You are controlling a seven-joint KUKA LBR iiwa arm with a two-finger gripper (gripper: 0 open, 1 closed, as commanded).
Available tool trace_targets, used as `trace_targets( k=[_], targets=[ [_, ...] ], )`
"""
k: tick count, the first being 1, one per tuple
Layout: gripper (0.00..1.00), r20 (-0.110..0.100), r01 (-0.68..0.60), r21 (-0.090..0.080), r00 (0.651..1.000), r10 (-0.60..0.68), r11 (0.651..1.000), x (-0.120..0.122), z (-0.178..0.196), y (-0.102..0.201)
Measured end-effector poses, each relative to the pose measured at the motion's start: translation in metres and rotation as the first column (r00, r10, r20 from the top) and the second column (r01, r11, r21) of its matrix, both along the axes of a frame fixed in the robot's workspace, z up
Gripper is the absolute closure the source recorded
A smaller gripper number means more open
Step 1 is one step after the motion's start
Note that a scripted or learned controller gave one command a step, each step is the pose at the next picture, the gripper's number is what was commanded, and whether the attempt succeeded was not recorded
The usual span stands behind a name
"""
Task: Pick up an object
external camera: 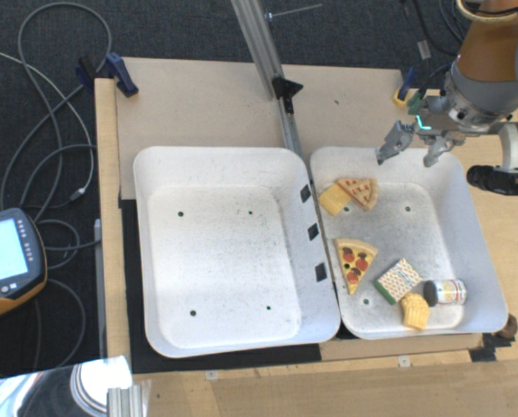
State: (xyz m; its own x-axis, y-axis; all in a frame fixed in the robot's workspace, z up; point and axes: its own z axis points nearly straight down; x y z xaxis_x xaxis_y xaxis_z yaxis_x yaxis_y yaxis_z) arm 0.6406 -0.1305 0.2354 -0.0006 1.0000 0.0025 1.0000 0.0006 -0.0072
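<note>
Item: small orange-and-red toy pizza slice [355, 262], mid right white bin [476, 233]; likely light, stiff, flat, best pinched across its edges; gripper [413, 148] fingers spread, empty.

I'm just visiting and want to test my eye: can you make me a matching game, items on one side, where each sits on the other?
Things:
1. pizza slice with red toppings
2. small jar
3. gripper
4. patterned box

Places:
A. above the right bin's far rim
B. right bin, near corner by the right wall
C. right bin, close to the divider
D. between the pizza slice and the jar

Pairs: 1-C, 2-B, 3-A, 4-D
</note>
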Motion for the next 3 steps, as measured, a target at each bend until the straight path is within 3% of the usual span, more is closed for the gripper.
trace_targets(
  k=[1, 3],
  targets=[
    [0.0, 0.003, -0.001, -0.001, 1.0, 0.001, 1.0, 0.0, 0.002, 0.0],
    [0.0, -0.001, 0.001, -0.001, 1.0, -0.001, 1.0, 0.013, -0.109, 0.002]
  ],
)
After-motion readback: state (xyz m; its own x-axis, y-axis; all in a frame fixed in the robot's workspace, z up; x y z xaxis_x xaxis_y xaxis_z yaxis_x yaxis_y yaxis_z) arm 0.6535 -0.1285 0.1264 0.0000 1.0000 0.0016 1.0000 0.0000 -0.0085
